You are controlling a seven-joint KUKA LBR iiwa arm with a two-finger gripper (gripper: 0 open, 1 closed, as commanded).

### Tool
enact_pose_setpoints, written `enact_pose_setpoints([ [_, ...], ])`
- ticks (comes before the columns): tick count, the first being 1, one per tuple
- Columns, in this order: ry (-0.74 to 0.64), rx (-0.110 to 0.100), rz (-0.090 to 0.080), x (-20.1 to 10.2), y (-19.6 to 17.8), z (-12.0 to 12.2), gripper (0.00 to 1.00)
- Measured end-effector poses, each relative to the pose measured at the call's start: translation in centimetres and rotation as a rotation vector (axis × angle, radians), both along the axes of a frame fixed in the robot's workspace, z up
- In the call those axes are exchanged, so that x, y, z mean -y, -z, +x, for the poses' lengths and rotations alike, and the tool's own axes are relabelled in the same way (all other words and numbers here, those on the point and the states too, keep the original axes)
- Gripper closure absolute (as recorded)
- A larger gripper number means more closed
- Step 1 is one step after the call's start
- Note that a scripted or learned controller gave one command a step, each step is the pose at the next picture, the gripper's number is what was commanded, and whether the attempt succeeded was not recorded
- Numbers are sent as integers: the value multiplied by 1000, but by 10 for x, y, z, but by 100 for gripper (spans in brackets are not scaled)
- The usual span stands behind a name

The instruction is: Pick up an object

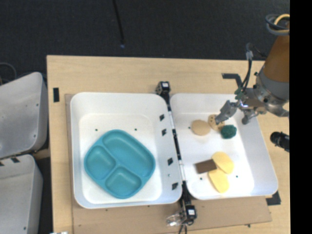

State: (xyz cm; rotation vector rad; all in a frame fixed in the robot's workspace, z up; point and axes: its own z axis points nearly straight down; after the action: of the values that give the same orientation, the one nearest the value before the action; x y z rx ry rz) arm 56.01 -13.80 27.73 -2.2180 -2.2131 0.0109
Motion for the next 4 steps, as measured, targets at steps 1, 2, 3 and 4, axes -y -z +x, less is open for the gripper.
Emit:
enact_pose_setpoints([
  [1,-4,12,-2,0,-7,2,0],
  [2,0,9,-2,-9,46,-1,0],
  [3,1,6,-2,-9,109,3,0],
  [4,4,8,-2,-12,152,6,0],
])
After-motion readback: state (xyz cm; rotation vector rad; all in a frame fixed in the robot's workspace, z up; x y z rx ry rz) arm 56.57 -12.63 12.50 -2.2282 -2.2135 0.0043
